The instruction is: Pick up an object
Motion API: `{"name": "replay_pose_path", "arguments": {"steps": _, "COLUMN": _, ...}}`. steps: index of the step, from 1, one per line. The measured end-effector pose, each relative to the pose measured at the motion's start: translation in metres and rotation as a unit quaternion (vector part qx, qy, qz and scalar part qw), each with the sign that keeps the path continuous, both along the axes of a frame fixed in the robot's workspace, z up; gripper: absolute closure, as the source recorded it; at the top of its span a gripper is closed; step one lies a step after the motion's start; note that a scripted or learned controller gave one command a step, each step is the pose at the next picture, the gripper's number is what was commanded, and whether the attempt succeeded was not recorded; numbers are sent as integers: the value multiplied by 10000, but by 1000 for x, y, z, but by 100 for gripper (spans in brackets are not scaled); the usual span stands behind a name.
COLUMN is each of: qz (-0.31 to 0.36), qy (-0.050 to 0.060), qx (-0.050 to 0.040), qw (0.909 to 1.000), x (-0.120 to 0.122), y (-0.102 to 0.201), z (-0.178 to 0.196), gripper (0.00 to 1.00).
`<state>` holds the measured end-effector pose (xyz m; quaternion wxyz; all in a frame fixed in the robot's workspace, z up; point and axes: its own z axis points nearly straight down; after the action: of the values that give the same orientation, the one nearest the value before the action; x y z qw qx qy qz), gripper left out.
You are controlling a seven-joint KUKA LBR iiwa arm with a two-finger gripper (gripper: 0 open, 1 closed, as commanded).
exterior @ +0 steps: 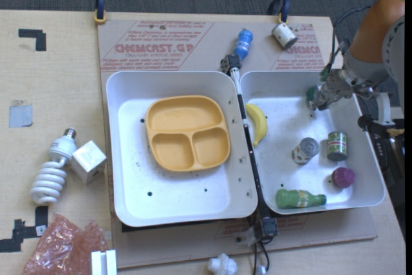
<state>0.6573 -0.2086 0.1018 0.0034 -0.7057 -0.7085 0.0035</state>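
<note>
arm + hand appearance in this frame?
Arm: rounded orange band above grey links, entering from the right. Black cables loop beside it. The hand is small, grey metal, with a teal-green patch at its tip. No readable markings.

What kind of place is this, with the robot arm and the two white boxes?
Probably a robot lab bench for grasping practice. A grey and orange arm lowers its tool into the right bin of small items; clamps pin down the cardboard sheet.

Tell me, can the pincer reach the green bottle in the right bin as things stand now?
Probably yes. The green bottle lies on its side with nothing over it, and the pincer hangs above the same bin's far end, apart from the cans between.
</note>
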Motion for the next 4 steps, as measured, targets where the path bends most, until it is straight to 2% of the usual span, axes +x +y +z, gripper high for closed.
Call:
{"name": "replay_pose_path", "arguments": {"steps": 1, "qz": -26, "qy": -50, "qx": -2, "qw": 10000, "x": -59, "y": 6, "z": 57, "gripper": 100}}
{"name": "replay_pose_path", "arguments": {"steps": 2, "qz": -15, "qy": -58, "qx": -5, "qw": 10000, "x": -42, "y": 51, "z": 108, "gripper": 100}}
{"name": "replay_pose_path", "arguments": {"steps": 3, "qz": -16, "qy": -57, "qx": -5, "qw": 10000, "x": -42, "y": 50, "z": 108, "gripper": 0}}
{"name": "replay_pose_path", "arguments": {"steps": 4, "qz": -19, "qy": -50, "qx": -3, "qw": 10000, "x": -28, "y": 110, "z": -9, "gripper": 0}}
